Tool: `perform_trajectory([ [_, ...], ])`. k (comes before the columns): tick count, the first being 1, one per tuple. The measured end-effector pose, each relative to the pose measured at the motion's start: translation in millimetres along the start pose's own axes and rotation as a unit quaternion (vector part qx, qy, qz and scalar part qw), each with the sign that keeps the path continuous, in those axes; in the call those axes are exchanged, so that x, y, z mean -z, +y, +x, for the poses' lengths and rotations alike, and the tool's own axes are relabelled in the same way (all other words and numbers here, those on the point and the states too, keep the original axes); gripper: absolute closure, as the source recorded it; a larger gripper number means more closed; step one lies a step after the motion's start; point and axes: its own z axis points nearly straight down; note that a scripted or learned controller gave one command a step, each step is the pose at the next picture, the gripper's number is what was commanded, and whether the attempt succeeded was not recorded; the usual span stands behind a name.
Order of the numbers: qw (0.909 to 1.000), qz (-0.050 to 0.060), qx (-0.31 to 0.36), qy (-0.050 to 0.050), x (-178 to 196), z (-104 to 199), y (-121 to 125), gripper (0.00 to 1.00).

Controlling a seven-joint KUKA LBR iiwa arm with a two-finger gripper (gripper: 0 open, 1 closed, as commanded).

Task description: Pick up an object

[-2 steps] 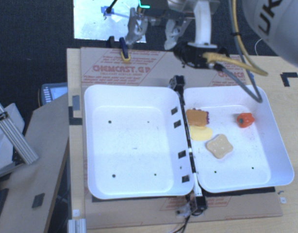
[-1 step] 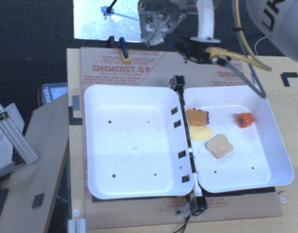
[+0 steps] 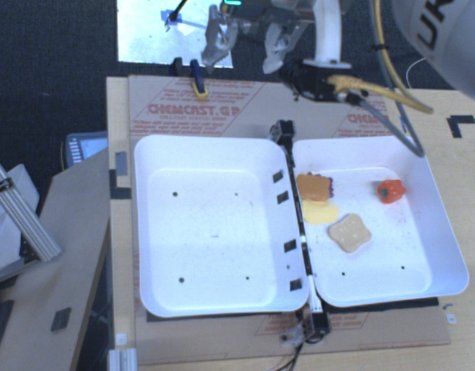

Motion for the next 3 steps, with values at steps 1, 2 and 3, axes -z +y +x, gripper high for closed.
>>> perform_trajectory([
  [1,0.9999,0.011,-0.006,-0.005,-202,-82,-23,0.00],
  [2,1.0000,0.002,-0.003,-0.001,-182,-78,-20,1.00],
  [3,1.0000,0.004,-0.005,-0.002,-199,-129,-78,1.00],
])
